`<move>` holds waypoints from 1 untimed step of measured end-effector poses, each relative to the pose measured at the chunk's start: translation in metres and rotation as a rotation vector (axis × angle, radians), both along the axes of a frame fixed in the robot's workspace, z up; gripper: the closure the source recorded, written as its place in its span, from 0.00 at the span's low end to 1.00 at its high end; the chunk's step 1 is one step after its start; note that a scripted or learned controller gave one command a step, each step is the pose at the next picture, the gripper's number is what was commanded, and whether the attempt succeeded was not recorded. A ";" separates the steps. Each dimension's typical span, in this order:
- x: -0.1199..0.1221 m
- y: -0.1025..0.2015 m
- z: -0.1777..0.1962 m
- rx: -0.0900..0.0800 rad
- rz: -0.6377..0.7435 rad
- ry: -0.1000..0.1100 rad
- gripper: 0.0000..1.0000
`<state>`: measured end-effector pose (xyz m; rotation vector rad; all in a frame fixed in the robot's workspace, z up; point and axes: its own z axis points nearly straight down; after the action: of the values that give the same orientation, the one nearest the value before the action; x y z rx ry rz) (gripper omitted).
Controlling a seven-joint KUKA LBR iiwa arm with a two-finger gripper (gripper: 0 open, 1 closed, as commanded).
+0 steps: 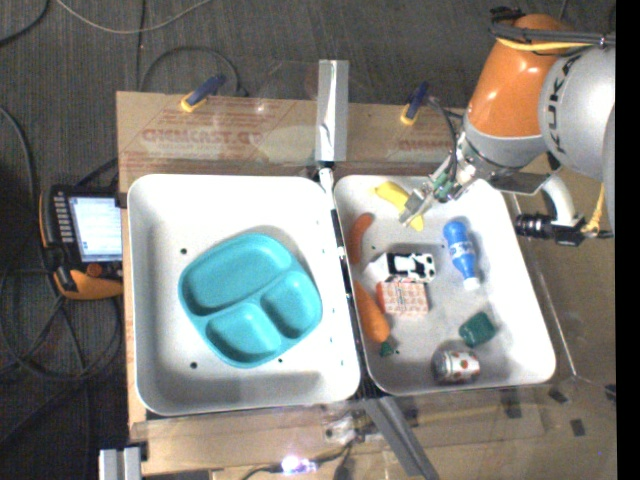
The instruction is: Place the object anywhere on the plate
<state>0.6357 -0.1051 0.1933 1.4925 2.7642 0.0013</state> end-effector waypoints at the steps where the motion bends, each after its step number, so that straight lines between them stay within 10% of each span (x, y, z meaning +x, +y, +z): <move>1: -0.034 0.076 0.007 0.000 0.266 0.001 1.00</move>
<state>0.6018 -0.0294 0.2007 1.1125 2.9388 0.0014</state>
